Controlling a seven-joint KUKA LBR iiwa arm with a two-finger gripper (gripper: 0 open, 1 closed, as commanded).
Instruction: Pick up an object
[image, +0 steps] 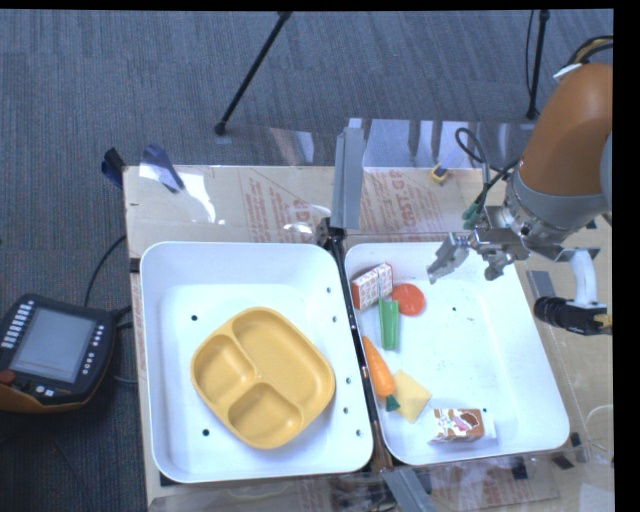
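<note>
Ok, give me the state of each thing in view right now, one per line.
gripper: open, above right bin's far edge, holding nothing
yellow tray: flat in left bin
small carton: lying in right bin
carrot: lying along right bin's left wall
snack packet: lying near front edge

Robotics lab; grey carpet; tripod legs; teach pendant beside bench.

— What are the two shallow white bins made of?
— Smooth plastic, slightly glossy. The yellow three-compartment tray in the left one looks like matt plastic.
— And beyond the bins?
— A brown cardboard sheet under glossy clear film, and grey ribbed carpet.
</note>
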